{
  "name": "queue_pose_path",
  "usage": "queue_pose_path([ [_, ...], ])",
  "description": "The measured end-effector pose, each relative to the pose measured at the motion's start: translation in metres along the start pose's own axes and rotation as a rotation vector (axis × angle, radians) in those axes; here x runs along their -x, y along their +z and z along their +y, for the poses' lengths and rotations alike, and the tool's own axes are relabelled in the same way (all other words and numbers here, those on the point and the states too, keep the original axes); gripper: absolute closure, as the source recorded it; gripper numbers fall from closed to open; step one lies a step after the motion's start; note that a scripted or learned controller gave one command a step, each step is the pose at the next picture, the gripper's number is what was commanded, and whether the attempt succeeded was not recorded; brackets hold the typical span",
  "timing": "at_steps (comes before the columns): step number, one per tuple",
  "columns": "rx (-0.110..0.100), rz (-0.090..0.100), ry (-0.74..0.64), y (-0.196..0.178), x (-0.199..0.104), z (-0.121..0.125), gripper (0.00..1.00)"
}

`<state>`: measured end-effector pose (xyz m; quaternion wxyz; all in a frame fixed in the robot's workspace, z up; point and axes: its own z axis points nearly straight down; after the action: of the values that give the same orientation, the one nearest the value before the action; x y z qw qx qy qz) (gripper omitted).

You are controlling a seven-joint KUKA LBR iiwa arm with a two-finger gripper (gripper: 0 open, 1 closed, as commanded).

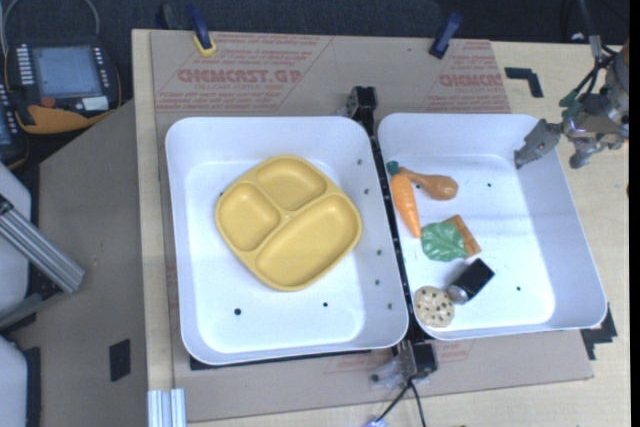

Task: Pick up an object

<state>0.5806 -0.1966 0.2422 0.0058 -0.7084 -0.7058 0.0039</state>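
The right bin (560, 245) holds several small items along its left side. An orange carrot (405, 202) lies beside a tan drumstick-shaped piece (436, 183). Below them a green leafy piece (439, 242) rests against an orange wedge (465, 232). Lower still lie a black block (473, 278) and a speckled round cookie (433, 307). My gripper (556, 153) hovers over the bin's upper right corner, open, with nothing between its fingers. It is well to the right of all the items.
The left bin (200, 275) carries a yellow divided plate (290, 220) in its middle. A black clip (362, 101) sits at the top of the seam between the bins. A teach pendant (62, 80) lies off the bench at the far left.
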Motion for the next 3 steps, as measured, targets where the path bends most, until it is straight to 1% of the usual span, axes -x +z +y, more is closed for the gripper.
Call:
queue_pose_path([
  [1,0.014,-0.003,-0.004,-0.008,-0.001,0.003,0.00],
  [2,0.008,-0.001,-0.004,0.055,0.001,0.006,0.00],
  [3,0.010,-0.002,-0.003,0.116,0.004,0.005,0.00],
])
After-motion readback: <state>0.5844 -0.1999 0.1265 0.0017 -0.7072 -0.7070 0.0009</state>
